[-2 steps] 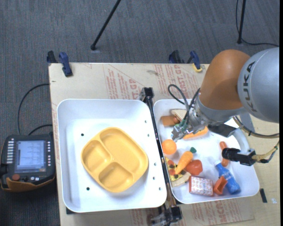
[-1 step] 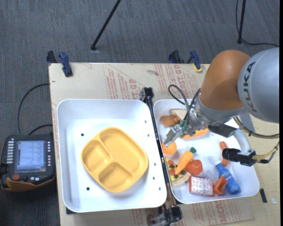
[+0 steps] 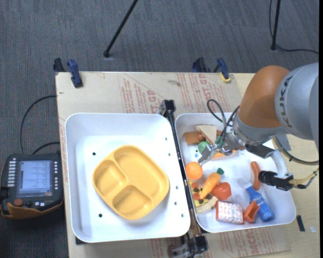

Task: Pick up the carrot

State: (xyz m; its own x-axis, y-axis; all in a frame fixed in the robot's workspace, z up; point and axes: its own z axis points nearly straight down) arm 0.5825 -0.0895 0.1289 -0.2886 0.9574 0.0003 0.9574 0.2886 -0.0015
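The carrot (image 3: 209,183) is orange with a green top. It lies at a slant in the right bin (image 3: 282,190), left of centre, between an orange fruit (image 3: 193,170) and a red tomato (image 3: 222,191). My gripper (image 3: 212,151) hangs over the bin's upper left part, a short way above the carrot and apart from it. It sits among a green piece (image 3: 203,145) and a small orange piece (image 3: 226,153). The grey arm with its orange band (image 3: 264,104) hides the bin's upper right.
The left bin (image 3: 78,144) holds a yellow divided plate (image 3: 130,181). The right bin also holds a bread slice (image 3: 205,131), a brown piece (image 3: 192,138), a red sausage (image 3: 255,174), a blue bottle (image 3: 259,203), a red and white box (image 3: 229,212) and a pizza slice (image 3: 203,203).
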